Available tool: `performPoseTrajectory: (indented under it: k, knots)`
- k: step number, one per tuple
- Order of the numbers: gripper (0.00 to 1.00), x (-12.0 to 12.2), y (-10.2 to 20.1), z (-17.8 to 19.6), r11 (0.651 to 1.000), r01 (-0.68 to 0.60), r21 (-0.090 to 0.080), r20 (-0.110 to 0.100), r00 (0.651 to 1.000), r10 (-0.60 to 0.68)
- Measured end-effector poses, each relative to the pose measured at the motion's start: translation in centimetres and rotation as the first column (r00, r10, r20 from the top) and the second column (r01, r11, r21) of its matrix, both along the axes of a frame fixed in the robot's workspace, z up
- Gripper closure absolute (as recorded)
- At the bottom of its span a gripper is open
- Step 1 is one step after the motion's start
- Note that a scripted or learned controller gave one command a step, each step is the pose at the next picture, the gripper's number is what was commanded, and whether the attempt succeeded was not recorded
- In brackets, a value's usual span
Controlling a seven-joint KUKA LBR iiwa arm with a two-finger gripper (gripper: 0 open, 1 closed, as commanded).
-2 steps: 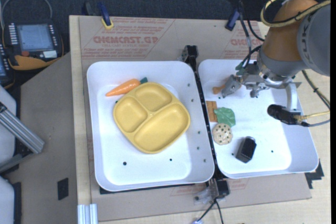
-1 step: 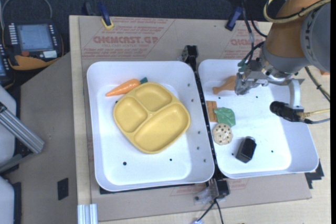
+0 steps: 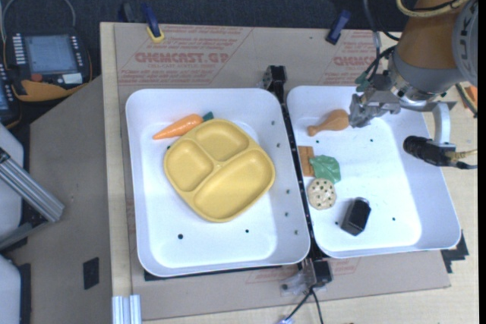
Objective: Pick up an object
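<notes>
- In the far part of the right bin (image 3: 425, 239), the gripper (image 3: 363, 111) is hanging low over the white floor, right beside the thick end of a toy chicken drumstick (image 3: 331, 121).
- The drumstick is lying on its side, bone end pointing toward the divider between the bins; it appears to be touching the gripper or nearly so, but whether it is sitting between the fingers cannot be told.
- How wide the gripper is standing is also not readable from this slanted view, so no hold can be claimed.
- Judging by the pose, the arm is working at the approach-or-grasp step on the drumstick; nothing is looking lifted yet.
- Nearer in the same bin are lying an orange cracker-like piece (image 3: 305, 160), a green leaf-shaped toy (image 3: 326, 168), a chocolate-chip cookie (image 3: 321, 194) and a small black block (image 3: 355, 215), all well apart from the gripper.
- The left bin (image 3: 152, 239) is carrying a yellow divided plate (image 3: 219, 170) with a toy carrot (image 3: 178, 127) just beyond its far rim.
- The next move is likely calling for the fingers to be centred across the drumstick's thick end, closing firmly, then rising straight up; the rounded, tapering shape could be slipping or rolling out sideways if it is caught off-centre.
- Both bins are resting on a cardboard-covered desk (image 3: 228, 49).
</notes>
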State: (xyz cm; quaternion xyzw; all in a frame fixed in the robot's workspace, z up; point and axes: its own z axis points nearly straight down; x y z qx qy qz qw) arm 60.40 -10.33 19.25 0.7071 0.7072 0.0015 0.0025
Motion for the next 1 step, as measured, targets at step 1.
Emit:
performPoseTrajectory:
  k: [1]
  knots:
    - [1.00, -0.70, 0.39, 4.97, 1.000, -0.001, 0.000, 0.002, 1.000, 0.001]
